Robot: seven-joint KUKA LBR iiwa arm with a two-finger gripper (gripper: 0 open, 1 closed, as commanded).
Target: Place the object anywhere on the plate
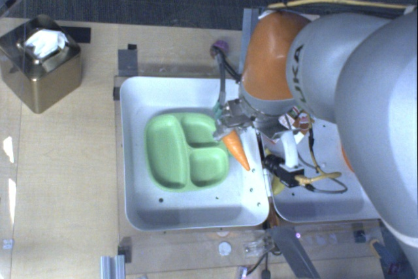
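A green divided plate point(185, 150) lies in the left white bin point(196, 212). An orange carrot point(236, 149) hangs tilted just past the plate's right rim, its thick end up and its tip pointing down right. My gripper point(228, 128) is above the plate's right edge and is shut on the carrot's thick end. The big grey arm with its orange band point(274, 62) covers most of the right bin.
A brass-coloured box point(40, 68) with white paper inside stands on the bench at far left. Cables and a yellow plug point(297, 176) hang by the wrist over the right bin point(320, 206). Bare bin floor lies around the plate.
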